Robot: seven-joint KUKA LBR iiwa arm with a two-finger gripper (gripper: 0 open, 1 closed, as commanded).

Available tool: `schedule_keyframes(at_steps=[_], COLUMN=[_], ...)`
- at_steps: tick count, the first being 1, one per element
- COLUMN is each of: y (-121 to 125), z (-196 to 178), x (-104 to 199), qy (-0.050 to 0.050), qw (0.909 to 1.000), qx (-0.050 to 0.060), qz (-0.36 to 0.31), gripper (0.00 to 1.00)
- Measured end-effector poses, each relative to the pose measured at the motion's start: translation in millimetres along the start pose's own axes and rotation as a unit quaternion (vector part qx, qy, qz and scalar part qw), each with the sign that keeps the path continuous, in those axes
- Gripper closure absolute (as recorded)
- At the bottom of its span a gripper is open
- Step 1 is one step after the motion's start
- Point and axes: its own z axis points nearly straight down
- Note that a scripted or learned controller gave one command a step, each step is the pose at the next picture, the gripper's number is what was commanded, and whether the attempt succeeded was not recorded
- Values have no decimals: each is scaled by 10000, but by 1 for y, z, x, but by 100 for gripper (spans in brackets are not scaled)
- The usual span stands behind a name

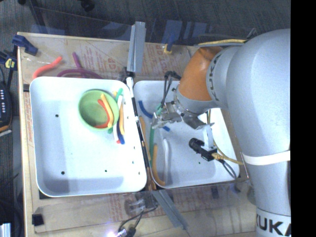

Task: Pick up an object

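1. Overhead, the grey arm [256,83] is reaching in from the right, its orange band [195,78] sitting above the wrist and hanging over the right bin [222,174].
2. At the wrist's lower left, the gripper [160,118] is hovering low over the left part of the right bin, close to the wall dividing the two bins.
3. Its fingers are blurring into the metal and cables around them, so I cannot tell how far apart they are standing or whether anything is sitting between them.
4. A green stick [152,137] is lying just below the gripper, running down the bin floor, its top end appearing to meet the gripper's tip.
5. Beside it, a yellowish strip [155,164] is curving along the bin's left wall, and a small blue piece [143,107] is lying near the upper left corner.
6. A pale, whitish strip [166,154] is lying just right of the green stick.
7. Over in the left bin [74,172], a green bowl [94,110] is resting near the upper right, with orange, yellow and white sticks [112,113] crossing its right side and spilling onto the floor.
8. Behind the left bin, an orange tube [47,67] and a purple tube [79,72] are lying on the bench [98,46].
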Motion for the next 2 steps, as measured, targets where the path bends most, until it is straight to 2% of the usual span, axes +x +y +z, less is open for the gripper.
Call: schedule_keyframes(at_steps=[1,2], y=[0,15], z=[0,18], x=[0,3], qy=[-1,-52], qw=[10000,9999], qx=[0,-51], qz=[-2,115], gripper=[0,0])
